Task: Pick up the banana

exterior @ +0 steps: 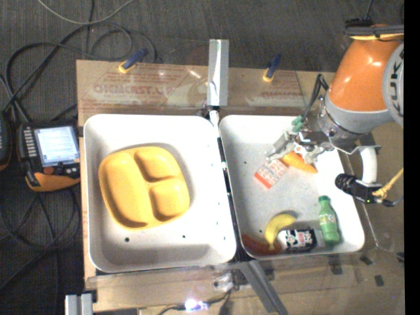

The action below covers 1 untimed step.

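The yellow banana (278, 225) lies curved near the front of the right bin (246, 143). It touches a black packet (299, 239) on its right. My gripper (296, 147) hangs over the back half of that bin, well behind the banana. It sits right above an orange object (303, 163), and nothing shows held in it.
A red-and-white packet (270, 173) lies just left of the gripper. A green bottle (328, 220) stands at the front right, and a red item (256, 244) lies in the front left corner. The left bin (98, 241) holds a yellow divided plate (144, 186).
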Motion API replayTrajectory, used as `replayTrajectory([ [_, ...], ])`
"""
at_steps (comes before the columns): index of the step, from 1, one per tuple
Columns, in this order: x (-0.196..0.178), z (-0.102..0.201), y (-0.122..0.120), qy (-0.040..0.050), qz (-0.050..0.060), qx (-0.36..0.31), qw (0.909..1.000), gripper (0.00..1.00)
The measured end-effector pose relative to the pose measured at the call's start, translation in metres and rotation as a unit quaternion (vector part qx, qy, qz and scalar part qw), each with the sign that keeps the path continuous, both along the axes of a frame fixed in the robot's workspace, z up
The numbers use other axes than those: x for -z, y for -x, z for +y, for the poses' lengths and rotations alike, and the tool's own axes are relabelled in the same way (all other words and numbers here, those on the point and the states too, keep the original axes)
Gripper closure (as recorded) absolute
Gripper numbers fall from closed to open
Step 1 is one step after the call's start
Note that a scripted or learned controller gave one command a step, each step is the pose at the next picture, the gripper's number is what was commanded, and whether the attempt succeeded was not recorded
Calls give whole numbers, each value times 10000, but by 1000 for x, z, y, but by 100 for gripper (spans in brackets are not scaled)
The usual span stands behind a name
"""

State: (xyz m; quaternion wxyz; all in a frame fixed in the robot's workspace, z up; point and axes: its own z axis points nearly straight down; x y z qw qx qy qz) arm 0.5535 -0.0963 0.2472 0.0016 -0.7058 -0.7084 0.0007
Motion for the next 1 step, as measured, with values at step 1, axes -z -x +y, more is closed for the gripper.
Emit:
replayTrajectory([
  [1,134,-2,46,-6,13,26,10000,0],
])
